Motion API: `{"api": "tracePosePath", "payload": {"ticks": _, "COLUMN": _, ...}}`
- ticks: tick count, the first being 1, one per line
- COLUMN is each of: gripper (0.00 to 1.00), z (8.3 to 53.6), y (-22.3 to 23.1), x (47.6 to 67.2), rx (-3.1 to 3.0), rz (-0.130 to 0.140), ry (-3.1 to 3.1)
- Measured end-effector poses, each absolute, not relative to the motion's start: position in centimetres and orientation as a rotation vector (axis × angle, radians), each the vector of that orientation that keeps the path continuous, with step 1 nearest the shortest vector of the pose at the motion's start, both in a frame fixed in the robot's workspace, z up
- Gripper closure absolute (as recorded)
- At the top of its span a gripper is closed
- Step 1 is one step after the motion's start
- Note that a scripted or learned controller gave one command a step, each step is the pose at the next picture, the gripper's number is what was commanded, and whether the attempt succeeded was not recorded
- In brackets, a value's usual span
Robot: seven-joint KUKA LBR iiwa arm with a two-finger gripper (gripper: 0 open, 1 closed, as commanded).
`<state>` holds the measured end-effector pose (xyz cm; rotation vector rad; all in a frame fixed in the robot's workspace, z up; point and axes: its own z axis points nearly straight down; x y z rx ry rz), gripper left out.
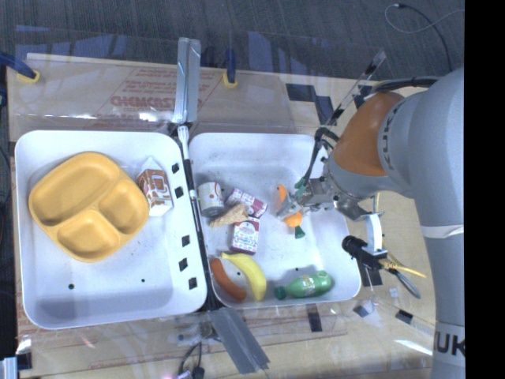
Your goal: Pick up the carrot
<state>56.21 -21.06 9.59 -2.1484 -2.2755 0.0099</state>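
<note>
The carrot (293, 220) is a small orange toy with a green tip, lying in the right bin (260, 152) near its right wall. A second orange bit of it shows just above the gripper, so its middle is hidden. My gripper (294, 208) is down in the bin directly over the carrot, reaching in from the right below the orange wrist band (364, 144). The gripper body hides the contact with the carrot.
Also in the right bin: a can (210, 198), a pink box (251, 204), a small carton (246, 235), a banana (248, 273), a sausage (226, 281) and a green bottle (306, 285). The left bin (47, 306) holds a yellow divided tray (87, 204) and a carton (155, 188).
</note>
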Motion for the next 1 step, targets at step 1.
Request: {"api": "tracePosePath", "payload": {"ticks": 1, "gripper": 1.0, "z": 21.64, "y": -16.43, "x": 56.64, "rx": -2.156, "rz": 0.004, "ry": -2.278}}
